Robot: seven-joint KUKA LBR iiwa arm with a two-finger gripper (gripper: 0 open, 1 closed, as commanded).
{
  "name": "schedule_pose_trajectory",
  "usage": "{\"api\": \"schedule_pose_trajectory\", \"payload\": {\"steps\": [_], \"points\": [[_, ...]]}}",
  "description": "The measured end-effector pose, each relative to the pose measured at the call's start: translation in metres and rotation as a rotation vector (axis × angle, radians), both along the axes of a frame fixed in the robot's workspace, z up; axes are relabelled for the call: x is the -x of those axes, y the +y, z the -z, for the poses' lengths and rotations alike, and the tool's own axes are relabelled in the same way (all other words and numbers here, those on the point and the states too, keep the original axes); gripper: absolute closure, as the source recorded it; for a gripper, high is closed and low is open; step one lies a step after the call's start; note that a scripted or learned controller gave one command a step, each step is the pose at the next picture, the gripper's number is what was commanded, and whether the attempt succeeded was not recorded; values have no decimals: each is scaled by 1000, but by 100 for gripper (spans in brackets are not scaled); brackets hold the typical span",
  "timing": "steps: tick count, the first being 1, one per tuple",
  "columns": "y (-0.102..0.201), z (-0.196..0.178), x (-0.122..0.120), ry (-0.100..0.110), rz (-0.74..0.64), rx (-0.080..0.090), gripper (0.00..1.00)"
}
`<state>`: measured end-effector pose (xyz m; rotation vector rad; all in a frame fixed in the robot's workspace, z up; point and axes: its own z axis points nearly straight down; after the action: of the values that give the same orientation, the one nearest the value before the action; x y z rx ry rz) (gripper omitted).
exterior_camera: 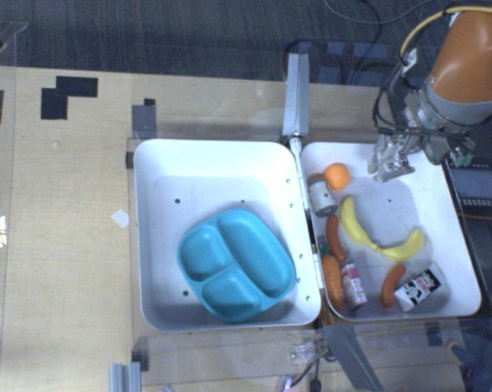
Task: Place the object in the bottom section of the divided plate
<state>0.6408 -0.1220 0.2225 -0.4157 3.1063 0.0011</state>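
We are seeing the gripper (391, 163) hanging over the right bin's (462, 243) upper edge; we cannot tell its state. The banana (369, 233) is lying mid-bin beside the orange (337, 176). The blue divided plate (236, 263) is sitting in the left bin (160, 186).

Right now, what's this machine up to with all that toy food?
A robot arm reaches in from the right, its hand over the upper part of the right bin. That bin holds toy food: an orange, a banana, what look like a carrot and sausages, plus small packages. The blue divided plate sits in the left bin with nothing on it. I can't see anything in the hand, so nothing has been moved across yet.
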Motion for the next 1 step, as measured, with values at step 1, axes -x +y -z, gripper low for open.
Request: {"api": "schedule_pose_trajectory", "payload": {"steps": [1], "points": [[79,38,54,1,-78,0,100]]}}
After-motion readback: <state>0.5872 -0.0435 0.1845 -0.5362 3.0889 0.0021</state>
